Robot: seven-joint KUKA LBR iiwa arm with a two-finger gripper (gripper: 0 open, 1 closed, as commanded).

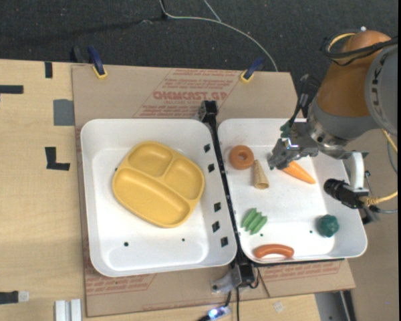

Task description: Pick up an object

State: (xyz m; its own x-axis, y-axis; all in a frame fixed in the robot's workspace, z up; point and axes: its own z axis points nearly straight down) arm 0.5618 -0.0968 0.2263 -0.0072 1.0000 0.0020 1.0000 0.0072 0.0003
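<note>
The right bin (334, 246) holds an orange carrot (299, 172), a brown donut (240, 157), a tan cone (259, 176), a green pea pod (254, 221), a red-orange sausage (274, 251) and a dark green ball (327, 225). My gripper (285, 154) hangs low over the upper part of this bin, right at the carrot's left end. Its dark fingers point down and left. I cannot see anything held between them.
The left bin (93, 246) carries a yellow divided plate (159, 182). A black divider (217, 179) runs between the bins. Both bins rest on a cardboard sheet (180, 92) clamped at the back. A cable (240, 35) loops behind.
</note>
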